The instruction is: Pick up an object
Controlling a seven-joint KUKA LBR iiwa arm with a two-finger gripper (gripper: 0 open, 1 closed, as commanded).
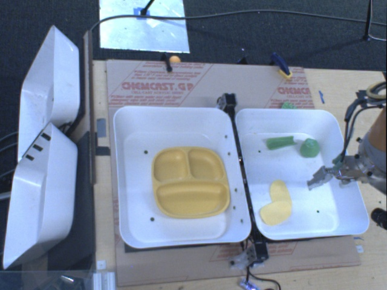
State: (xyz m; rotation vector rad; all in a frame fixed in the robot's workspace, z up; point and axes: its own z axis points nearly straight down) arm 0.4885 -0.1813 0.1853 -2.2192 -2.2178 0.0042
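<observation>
Objects for the taking all sit in the right bin (302,228): a yellow piece (277,204) low on the floor, a green stick (280,142) and a green round piece (310,148) up near the far wall. Nothing is lifted yet, every one of them lies flat on white plastic. The gripper (319,179) hangs at the bin's right side, between the green pair and the yellow piece, touching neither. Whether the jaws are spread or closed, I cannot tell. The yellow divided tray (190,182) rests in the left bin (133,210), untouched. The whole pick is ahead: choose, descend, close, lift.
</observation>
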